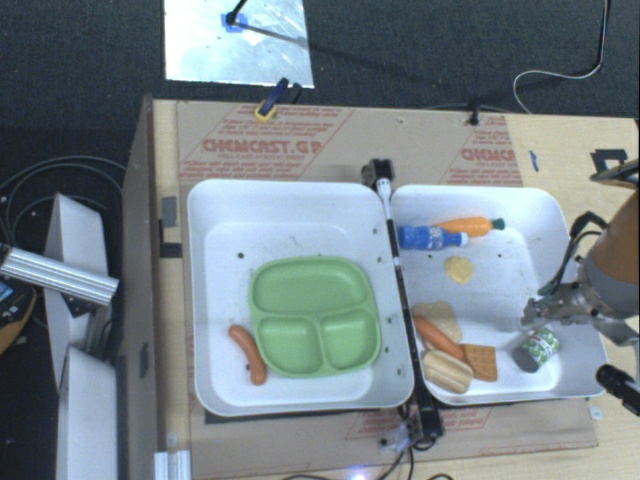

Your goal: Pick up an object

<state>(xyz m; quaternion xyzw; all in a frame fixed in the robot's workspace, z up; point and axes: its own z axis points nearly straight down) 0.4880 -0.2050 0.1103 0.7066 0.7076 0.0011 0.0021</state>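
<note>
small can [539,349] lies on its side near the right bin's [520,208] front wall. hand [556,308] hovers just behind it; finger spacing cannot be told. risk: the can rolls away or the hand strikes the bin wall.

A grey arm [612,268] with an orange band above the wrist and dark cables alongside.

hand [545,313] low at right bin's [545,208] right side, small can [540,349] just below it, bare bin floor to its left, food cluster [452,353] lower left, bottle [432,236] and carrot [470,226] beyond
</note>
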